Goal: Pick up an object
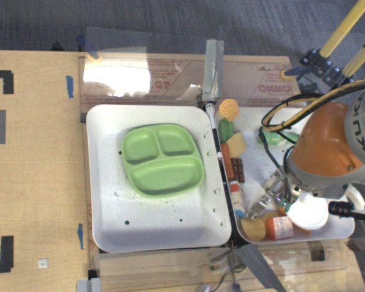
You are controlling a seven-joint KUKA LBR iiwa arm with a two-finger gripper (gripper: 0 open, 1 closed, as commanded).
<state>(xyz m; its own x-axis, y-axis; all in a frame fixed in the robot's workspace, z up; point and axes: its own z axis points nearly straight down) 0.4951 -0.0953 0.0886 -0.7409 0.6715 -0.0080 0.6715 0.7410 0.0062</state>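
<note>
Objects for picking — a loose cluster in the right bin (347, 231), lower right of the frame, mostly lined up along that bin's left wall. From top to bottom of the line: an orange-yellow knobbly piece (229, 108) at the bin's upper left corner; a green piece (225, 128) just below it; a tan rounded piece (235, 144) touching the green one; a brown bar (237, 169) lower down; a narrow red-and-white item (235, 194) beneath that. At the bin's lower left corner lay a tan round item (253, 228), and just right of it an orange-red can-like item (278, 227) on its side. A white round piece (306, 213) sat just right of the can, partly under the arm.

Gripper (263, 204) — low over the lower left part of the right bin, just above the tan round item and the can; whether the fingers were spread or pressed together could not be told, and nothing could be seen between them.

Arm — orange band (321, 143) above the wrist, black and yellow cables looping over it.

Left bin (103, 193) — centre of the frame, carried a green divided plate (163, 159) with three compartments.

Table (30, 163) — light wood, black tape marks at far left.
</note>
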